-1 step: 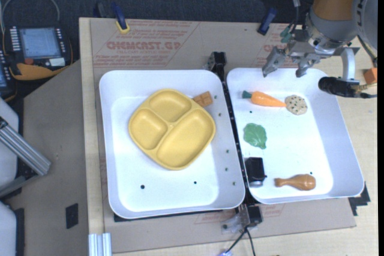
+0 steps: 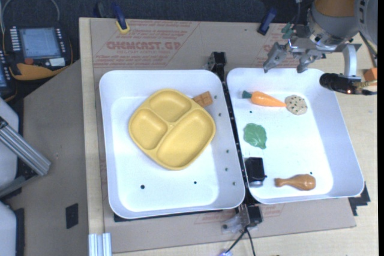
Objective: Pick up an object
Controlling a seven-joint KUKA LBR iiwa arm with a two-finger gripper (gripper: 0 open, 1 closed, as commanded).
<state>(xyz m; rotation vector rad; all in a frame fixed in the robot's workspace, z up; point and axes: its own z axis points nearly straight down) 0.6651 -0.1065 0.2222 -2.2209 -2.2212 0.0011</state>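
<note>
My gripper hangs over the far rim of the right bin, its fingers spread open with nothing between them. Below it in that bin lie an orange carrot and a speckled cookie. Further toward the front sit a green leafy piece, a small black block and a brown chicken drumstick. The left bin holds a yellow divided plate, with a small brown cube at its far right edge.
A black clamp stands between the bins at the back. A blue clip and another sit on the cardboard's far edge. A pendant with a screen lies off the bench at the left.
</note>
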